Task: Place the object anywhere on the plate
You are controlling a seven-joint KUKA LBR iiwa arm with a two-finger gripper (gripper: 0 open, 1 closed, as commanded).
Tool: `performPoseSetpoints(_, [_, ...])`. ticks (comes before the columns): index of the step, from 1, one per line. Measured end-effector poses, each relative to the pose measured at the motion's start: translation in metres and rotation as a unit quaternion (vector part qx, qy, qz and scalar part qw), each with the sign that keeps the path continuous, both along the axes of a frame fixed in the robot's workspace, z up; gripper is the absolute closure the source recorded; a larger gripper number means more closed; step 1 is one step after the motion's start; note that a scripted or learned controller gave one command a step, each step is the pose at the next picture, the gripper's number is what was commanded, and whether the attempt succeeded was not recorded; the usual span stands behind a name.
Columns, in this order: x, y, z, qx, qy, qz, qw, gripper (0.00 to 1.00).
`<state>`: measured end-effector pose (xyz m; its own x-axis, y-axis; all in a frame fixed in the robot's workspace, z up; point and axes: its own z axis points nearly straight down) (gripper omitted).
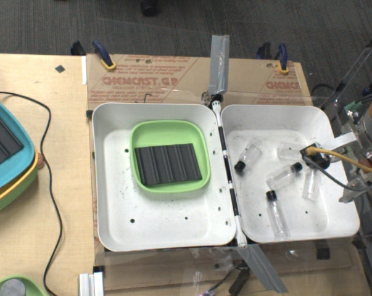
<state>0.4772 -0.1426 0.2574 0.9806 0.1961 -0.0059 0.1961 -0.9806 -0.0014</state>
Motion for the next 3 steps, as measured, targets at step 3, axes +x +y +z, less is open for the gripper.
performPoseSetpoints(3, [0.0, -0.079, -0.019, 0.0009, 0.001, 0.0, 1.0, 0.0])
